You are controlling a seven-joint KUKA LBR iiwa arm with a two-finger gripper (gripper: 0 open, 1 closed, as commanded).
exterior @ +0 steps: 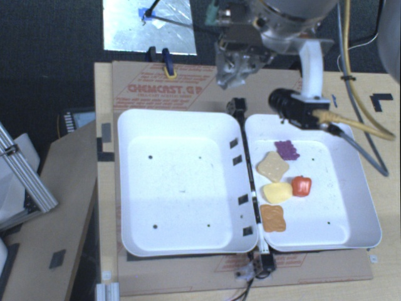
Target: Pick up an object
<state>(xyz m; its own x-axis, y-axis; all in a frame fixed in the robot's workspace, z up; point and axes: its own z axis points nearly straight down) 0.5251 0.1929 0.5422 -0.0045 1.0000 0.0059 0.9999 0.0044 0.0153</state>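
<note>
Hand (237, 73) hangs above the far surface, finger state indiscernible, arm cropped at top. Right white bin (351, 187) holds 5 small objects: purple cluster (286, 148), tan slice (273, 165), yellow lump (276, 192), red piece (301, 186), orange-brown slice (272, 218).

I get bright, even overhead light. The left bin (178, 180) nearly blows out to white. Behind it, the foil sheet (149, 16) glares, and the end effector (237, 68) looks blurred.
</note>
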